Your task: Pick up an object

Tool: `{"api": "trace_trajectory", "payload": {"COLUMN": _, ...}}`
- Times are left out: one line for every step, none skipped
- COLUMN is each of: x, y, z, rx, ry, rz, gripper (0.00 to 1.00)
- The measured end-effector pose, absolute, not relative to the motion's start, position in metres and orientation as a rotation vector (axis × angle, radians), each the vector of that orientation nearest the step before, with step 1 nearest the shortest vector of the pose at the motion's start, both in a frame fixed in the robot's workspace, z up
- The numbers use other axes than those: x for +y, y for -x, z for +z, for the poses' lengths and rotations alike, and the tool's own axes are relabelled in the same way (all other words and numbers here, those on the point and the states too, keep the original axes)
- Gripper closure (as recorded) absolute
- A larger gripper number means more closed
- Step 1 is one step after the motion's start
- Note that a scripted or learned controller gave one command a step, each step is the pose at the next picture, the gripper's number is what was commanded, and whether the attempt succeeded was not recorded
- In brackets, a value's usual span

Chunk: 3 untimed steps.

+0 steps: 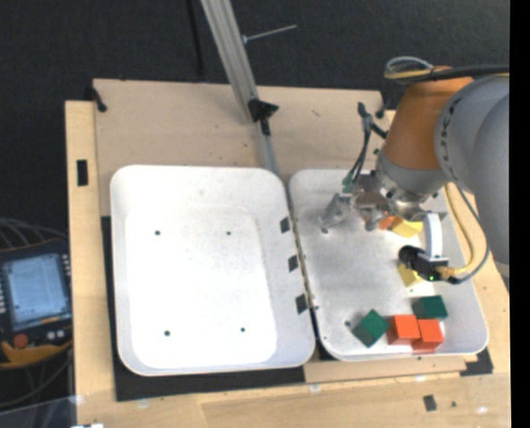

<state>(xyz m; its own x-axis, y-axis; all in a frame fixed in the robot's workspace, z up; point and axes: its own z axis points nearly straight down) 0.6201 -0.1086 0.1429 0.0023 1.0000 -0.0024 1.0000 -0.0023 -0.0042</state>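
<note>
Overhead, arm [426, 136] enters from 3 o'clock, end effector [354, 210] low over right bin [336, 266], at its 12 o'clock end; cannot tell finger state. 2 green blocks [368, 327] [430, 307] and orange blocks [417, 330] cluster at bin's 5 o'clock. Yellow piece [409, 228] beside wrist. Left bin [202, 266] on worktop [176, 119].

I can read no text, label, brand or number anywhere in my view. The pendant [28, 294] at the left has a lit screen, but what it displays is too small and blurred for me to make out. Blocks [406, 325], bins [140, 185] and arm [426, 132] carry no marking I can read.
</note>
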Motion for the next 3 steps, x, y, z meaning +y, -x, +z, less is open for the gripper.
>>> {"api": "trace_trajectory", "payload": {"x": -0.108, "y": -0.622, "z": 0.157, "rx": -2.216, "ry": 2.231, "rz": -0.005, "gripper": 1.00}}
{"api": "trace_trajectory", "payload": {"x": -0.115, "y": -0.624, "z": 0.202, "rx": -2.221, "ry": 2.229, "rz": -0.005, "gripper": 1.00}}
{"api": "trace_trajectory", "payload": {"x": -0.116, "y": -0.625, "z": 0.211, "rx": -2.220, "ry": 2.226, "rz": -0.003, "gripper": 1.00}}
